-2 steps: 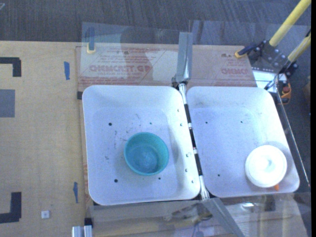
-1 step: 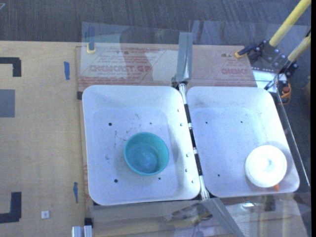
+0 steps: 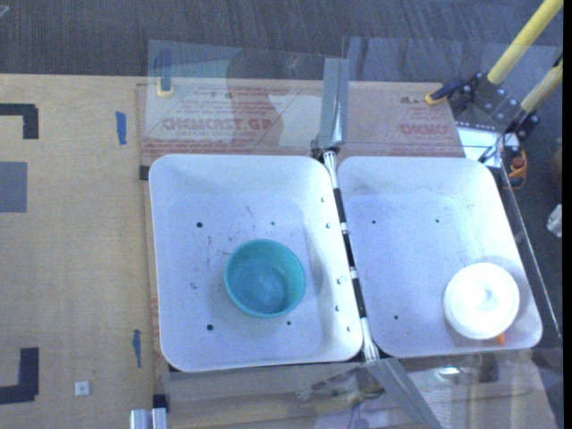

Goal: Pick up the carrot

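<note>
Peeking out at the lower edge of a white round cup (image 3: 482,299) is a small orange sliver (image 3: 501,338). It may be the carrot, though too little of it shows to be sure. The sliver touches the cup's rim on the side nearest the camera. Both sit in the near right corner of the right bin (image 3: 420,172), close to its outer wall. The cup looks upright, with a raised centre, and its outline is somewhat blurred.

The rest of that bin's floor shows only a few dark dots and faint scuffs. The left bin (image 3: 179,177) lies just beside it, and the two rims meet along a thin seam between them. In the left bin a teal bowl (image 3: 264,278) stands upright, a little toward the near side and well apart from the cup.

Both bins rest on a pale wooden bench (image 3: 71,239) marked with black tape (image 3: 27,119) and short blue strips (image 3: 121,128). Behind the bins a grey metal strip (image 3: 332,105) runs back from the seam. At the far right corner, yellow poles (image 3: 527,34) slant up from a black clamp (image 3: 487,96).

How far the gripper is open, and whether it has hold of anything, cannot be told.
</note>
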Controlling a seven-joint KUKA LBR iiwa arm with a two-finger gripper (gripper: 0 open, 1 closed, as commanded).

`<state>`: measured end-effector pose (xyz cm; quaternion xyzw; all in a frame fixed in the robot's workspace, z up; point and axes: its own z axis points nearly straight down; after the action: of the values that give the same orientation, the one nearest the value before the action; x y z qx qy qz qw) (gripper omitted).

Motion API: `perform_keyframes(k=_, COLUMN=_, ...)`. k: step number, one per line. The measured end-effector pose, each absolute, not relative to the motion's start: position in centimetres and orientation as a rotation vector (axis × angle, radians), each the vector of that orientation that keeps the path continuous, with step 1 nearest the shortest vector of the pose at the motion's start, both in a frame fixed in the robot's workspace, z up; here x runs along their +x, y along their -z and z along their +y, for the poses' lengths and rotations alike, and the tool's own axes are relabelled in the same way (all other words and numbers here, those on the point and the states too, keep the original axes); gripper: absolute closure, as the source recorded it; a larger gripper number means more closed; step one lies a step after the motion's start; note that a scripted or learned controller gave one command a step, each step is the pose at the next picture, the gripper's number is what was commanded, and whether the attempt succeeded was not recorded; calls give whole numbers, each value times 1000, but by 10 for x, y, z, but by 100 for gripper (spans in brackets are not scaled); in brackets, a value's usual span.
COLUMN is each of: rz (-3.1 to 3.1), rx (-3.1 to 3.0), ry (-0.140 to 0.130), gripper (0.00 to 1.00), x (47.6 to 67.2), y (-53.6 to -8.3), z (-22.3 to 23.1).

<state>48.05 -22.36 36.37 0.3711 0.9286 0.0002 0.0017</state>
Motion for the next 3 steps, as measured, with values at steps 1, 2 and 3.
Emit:
perform_keyframes(k=1, rz=3105, rx=403, ry=4, gripper=100, x=481, y=-437, z=-224)
perform_keyframes(k=2, rz=3134, rx=-138, ry=1, gripper=100, x=481, y=-405, z=-223)
perform_keyframes(k=3, rz=3124, rx=-129, ry=6, gripper=100, x=482, y=-417, z=-224)
